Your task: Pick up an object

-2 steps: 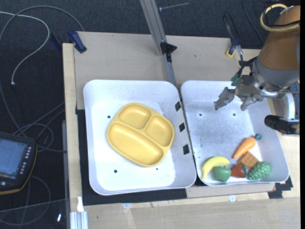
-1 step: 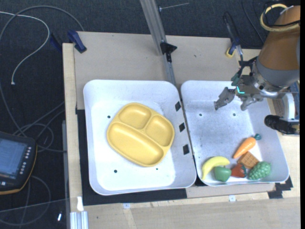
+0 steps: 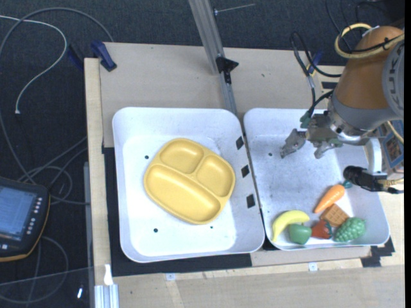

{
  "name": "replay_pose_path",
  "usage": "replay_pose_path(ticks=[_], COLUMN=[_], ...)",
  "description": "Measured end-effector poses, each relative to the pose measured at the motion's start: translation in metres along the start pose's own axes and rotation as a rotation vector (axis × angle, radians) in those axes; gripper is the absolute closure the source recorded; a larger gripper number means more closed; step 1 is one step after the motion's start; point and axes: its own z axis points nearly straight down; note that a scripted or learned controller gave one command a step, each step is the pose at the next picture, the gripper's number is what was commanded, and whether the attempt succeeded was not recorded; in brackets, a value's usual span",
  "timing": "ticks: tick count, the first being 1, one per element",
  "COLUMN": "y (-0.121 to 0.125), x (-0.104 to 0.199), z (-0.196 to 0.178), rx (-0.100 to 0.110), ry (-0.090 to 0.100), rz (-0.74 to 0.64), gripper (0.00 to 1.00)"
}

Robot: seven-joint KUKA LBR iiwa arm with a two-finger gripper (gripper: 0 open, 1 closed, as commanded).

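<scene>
Open, empty tool (image 3: 304, 145) above right bin (image 3: 270, 172)

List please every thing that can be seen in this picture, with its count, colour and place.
bins: 2, white, side by side on the bench
divided plate: 1, yellow, middle of the left bin
carrot: 1, orange, right bin, near corner
banana: 1, yellow, right bin, near edge
apple: 1, green, against the banana
red toy: 1, red, between apple and grapes
waffle-like piece: 1, tan, below the carrot
grapes: 1 bunch, green, right bin, near corner
handheld pendant: 1, dark, floor at left
cables: several, white, floor at left
arm: 1, grey with orange band, from right
end effector: 1, grey, above right bin's far part
</scene>
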Motion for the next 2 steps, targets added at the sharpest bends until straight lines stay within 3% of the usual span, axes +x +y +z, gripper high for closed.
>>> replay_pose_path(ticks=[1, 2], y=[-0.008, -0.009], x=[-0.003, -0.002], z=[0.061, 0.094], rx=[0.002, 0.000], ry=[0.000, 0.000], rz=[0.001, 0.000], gripper=[0.00, 0.00])
